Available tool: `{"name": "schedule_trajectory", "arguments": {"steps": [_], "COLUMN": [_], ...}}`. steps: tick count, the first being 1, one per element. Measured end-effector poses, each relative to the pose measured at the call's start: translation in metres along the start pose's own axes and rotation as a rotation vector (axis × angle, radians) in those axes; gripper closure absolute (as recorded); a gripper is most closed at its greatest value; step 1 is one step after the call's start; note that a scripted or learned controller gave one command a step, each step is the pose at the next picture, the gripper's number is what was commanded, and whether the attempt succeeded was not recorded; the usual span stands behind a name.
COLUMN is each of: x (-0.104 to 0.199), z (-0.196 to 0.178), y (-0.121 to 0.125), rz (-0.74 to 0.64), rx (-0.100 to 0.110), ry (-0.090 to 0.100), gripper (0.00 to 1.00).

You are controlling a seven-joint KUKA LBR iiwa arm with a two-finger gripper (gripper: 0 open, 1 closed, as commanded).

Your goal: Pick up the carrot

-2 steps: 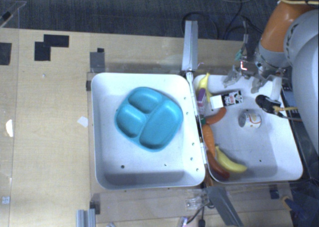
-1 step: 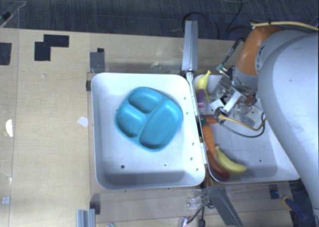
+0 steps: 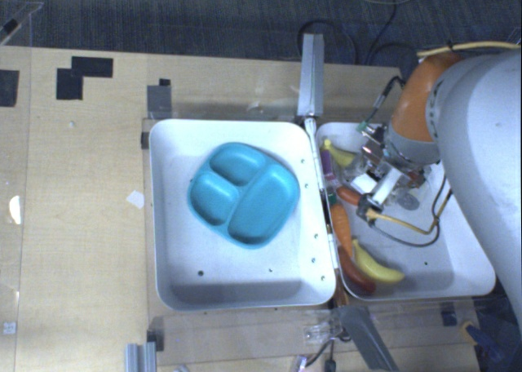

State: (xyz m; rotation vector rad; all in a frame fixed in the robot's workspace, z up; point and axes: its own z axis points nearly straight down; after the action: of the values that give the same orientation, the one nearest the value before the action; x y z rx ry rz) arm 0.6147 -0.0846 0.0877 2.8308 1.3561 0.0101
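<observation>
Wooden bench (image 3: 81,223) boards run pale under everything, with a dark carpeted floor beyond the far edge. Taking the left white bin (image 3: 175,281) as the landmark: it sits near the middle of the bench, and the grey arm (image 3: 481,142), the next largest thing, bulks in well to its right, with the orange band (image 3: 412,105) above the wrist. Just beside the landmark's right wall lies the right white bin (image 3: 465,272), the two nearly touching along a metal divider rail (image 3: 311,77) that runs back from between them. Inside the landmark, near its centre, rests a blue three-compartment plate (image 3: 243,193). Over the right bin, a short way right of the landmark's wall, hangs the gripper (image 3: 377,191); how far its fingers are spread cannot be told from this angle, and nothing is plainly seen between them. The carrot (image 3: 342,230), orange and long, lies in the right bin right against the wall nearest the landmark, below and left of the gripper. A yellow banana (image 3: 377,267) lies by the carrot's near end, with a dark red piece (image 3: 359,281) under it. Another small yellow item (image 3: 338,154) sits at the far end of that same wall, and a red piece (image 3: 349,195) lies between it and the carrot.
</observation>
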Motion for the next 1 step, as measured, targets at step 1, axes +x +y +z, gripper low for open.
{"name": "schedule_trajectory", "arguments": {"steps": [1], "x": [-0.0277], "z": [-0.0015], "y": [-0.0384], "rz": [-0.135], "rx": [-0.004], "ry": [0.003], "gripper": [0.00]}}
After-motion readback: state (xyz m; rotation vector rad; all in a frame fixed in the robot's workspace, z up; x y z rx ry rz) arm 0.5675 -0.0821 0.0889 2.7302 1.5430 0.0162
